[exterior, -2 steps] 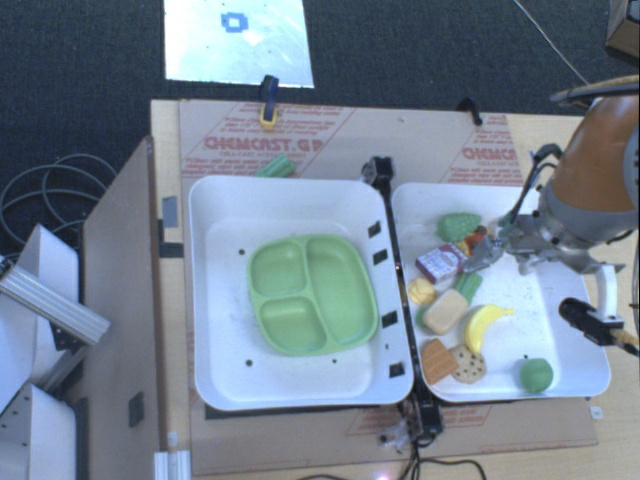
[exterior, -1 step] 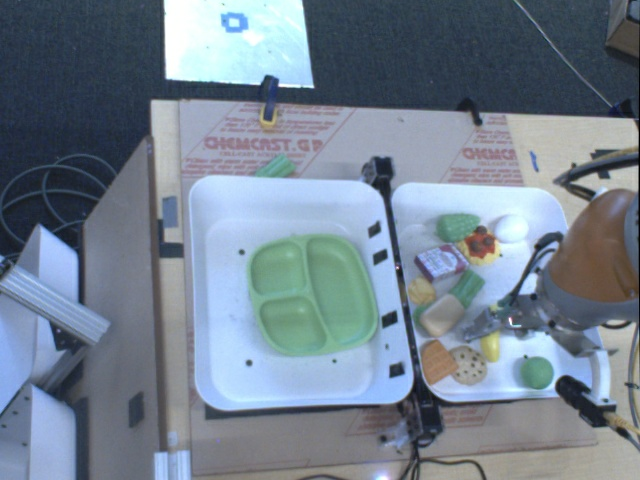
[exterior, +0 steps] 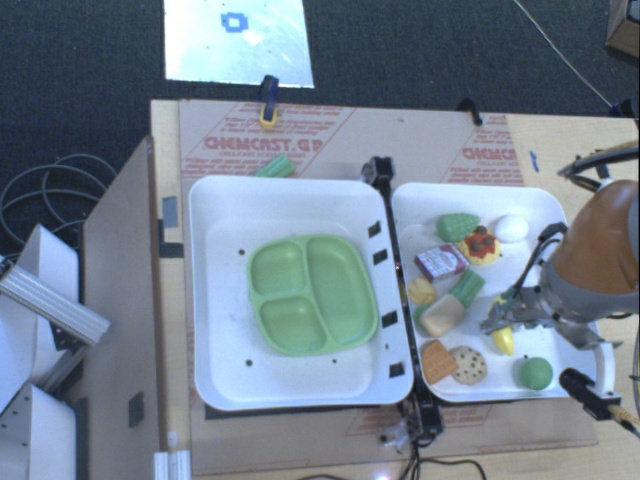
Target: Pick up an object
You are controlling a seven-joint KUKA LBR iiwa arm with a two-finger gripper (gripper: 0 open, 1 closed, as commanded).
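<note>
Sitting apart: one green tray [exterior: 312, 294], one cookie [exterior: 468, 365], one green ball [exterior: 536, 372].

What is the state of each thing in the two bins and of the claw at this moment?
Green three-compartment plastic tray: lies flat in the left white bin, nothing in its compartments.
Round chocolate-chip cookie: lies flat in the right white bin.
Green ball: rests on the bin floor, apart from the claw.
White egg: rests near the far wall.
Claw: low over a small yellow piece.
</note>
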